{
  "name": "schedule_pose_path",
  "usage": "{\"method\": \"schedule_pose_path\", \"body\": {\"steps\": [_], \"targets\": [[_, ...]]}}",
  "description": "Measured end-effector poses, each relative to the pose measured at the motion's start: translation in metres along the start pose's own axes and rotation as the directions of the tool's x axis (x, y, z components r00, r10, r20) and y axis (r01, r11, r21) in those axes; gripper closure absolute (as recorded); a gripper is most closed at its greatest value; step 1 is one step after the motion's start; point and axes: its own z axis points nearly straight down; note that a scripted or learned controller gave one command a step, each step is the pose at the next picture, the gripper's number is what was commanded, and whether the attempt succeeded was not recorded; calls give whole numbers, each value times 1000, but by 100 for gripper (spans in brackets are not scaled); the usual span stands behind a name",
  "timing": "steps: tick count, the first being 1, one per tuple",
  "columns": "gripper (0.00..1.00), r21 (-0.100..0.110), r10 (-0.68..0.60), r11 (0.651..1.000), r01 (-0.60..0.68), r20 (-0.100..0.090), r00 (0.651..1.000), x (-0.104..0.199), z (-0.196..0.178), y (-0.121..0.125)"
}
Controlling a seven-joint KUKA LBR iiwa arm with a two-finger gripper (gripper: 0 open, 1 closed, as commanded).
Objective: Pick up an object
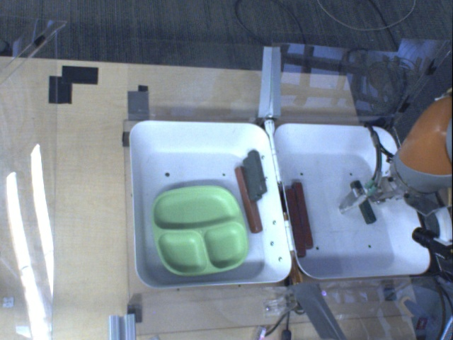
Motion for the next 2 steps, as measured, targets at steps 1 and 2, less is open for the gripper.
{"method": "schedule_pose_path", "body": {"steps": [1, 2], "targets": [[100, -7, -5, 1000, 5, 1, 1000, 1, -12, 4], [100, 5, 14, 1000, -14, -3, 1000, 37, -89, 77]]}}
